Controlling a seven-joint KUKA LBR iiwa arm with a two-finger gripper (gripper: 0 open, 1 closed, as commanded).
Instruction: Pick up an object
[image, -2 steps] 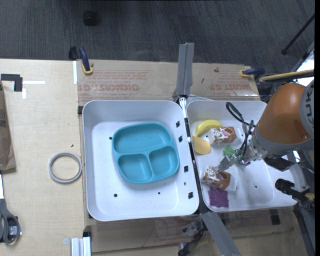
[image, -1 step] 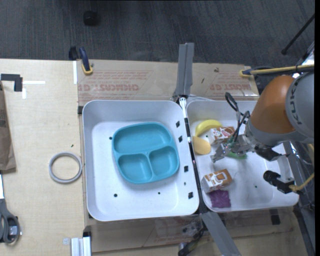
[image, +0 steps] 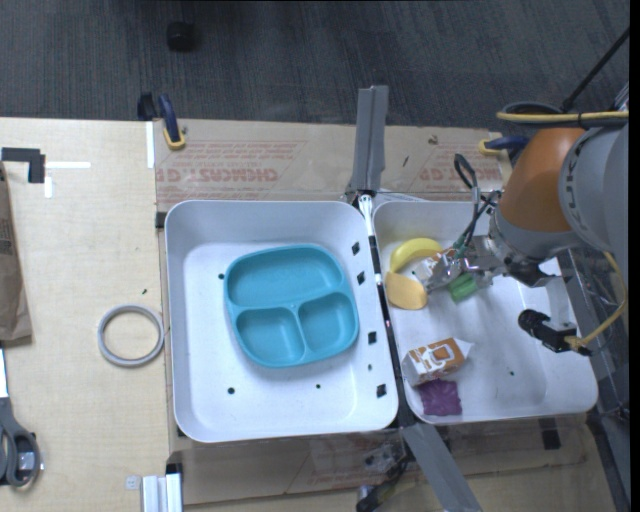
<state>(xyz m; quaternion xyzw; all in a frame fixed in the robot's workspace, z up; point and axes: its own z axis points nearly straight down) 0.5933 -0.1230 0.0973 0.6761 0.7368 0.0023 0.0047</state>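
In the right bin (image: 520, 385) my gripper (image: 447, 270) reaches in from the right, low over the bin's upper left part. A green object (image: 463, 289) lies right at its tip, and a yellow banana (image: 415, 251) curves just behind it. A yellow lemon-like piece (image: 406, 291) rests by the bin's left wall. Nearer the front lie a small orange-and-white carton (image: 437, 359) and a purple piece (image: 440, 398). The arm's body hides the gripper's tip, so contact with the green object is unclear.
The left bin (image: 200, 390) holds a teal divided plate (image: 291, 304). A grey ring (image: 130, 334) lies on the bench at the left, scissors (image: 15, 452) at the bottom left. A metal divider post (image: 369, 140) stands between the bins at the back.
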